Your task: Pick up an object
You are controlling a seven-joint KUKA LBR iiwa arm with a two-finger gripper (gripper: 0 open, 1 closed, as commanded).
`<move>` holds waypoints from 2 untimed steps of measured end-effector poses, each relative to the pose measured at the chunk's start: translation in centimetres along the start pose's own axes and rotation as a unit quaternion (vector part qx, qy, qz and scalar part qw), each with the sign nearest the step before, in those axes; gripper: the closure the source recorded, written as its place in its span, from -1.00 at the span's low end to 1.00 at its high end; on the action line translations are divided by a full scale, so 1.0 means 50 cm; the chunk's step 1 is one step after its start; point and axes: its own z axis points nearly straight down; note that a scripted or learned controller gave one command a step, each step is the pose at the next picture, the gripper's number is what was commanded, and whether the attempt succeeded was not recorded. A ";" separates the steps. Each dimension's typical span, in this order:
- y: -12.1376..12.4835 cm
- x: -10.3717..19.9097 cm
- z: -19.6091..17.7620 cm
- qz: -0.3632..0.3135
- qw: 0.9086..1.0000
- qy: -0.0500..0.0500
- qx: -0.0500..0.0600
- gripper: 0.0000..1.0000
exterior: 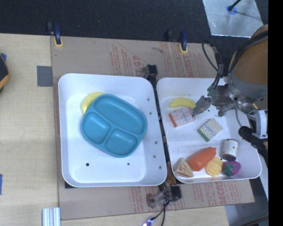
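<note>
Pincer (pixel 201 106) state unclear, tip beside banana (pixel 181 102), arm cut off at right edge

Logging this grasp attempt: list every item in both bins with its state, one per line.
blue divided plate: flat, left bin, overlapping yellow piece
banana: lying loose
pink packet: flat, beside gripper
green packet: flat
carrot: lying
sandwich: lying
can: on its side
</note>
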 end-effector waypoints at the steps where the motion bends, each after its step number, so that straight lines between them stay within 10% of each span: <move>1: -0.029 -0.065 0.212 0.000 1.000 -0.001 -0.003 -1.00; 2: 0.126 -0.071 0.213 0.000 1.000 -0.002 -0.006 -1.00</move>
